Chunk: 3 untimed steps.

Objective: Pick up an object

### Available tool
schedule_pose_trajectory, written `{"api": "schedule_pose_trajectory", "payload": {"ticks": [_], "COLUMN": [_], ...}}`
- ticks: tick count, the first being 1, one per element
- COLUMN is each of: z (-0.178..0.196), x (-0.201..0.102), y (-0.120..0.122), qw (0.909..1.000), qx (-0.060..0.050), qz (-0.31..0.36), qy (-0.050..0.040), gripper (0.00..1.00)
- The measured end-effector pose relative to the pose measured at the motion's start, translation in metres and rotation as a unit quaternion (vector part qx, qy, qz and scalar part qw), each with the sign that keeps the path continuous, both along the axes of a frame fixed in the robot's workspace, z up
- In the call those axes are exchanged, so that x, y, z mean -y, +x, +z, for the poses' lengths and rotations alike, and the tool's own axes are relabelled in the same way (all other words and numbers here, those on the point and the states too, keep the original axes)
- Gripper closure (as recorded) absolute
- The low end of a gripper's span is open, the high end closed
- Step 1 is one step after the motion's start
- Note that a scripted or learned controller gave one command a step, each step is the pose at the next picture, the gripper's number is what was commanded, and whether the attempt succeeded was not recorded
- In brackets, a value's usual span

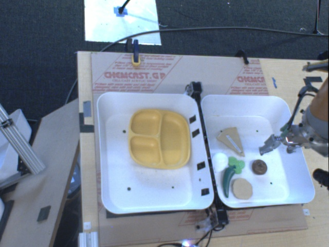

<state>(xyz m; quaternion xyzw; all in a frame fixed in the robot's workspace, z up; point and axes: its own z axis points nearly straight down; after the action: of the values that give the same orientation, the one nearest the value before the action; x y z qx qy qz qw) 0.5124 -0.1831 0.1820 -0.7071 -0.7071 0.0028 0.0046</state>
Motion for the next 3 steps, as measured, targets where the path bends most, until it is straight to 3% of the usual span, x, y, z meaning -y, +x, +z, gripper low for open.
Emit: {"api": "schedule_pose_trajectory", "payload": {"ticks": [1,3], "z": [0.006,-0.100], "x": [0.000,-0.001], "y": [0.003,0.010], "qw": [1.0000,1.0000], "qx": [0.006,0.005], "qz": [0.002,0.000], "qy": [-0.0014,-0.0008], "gripper": [0.00,0.00]}}
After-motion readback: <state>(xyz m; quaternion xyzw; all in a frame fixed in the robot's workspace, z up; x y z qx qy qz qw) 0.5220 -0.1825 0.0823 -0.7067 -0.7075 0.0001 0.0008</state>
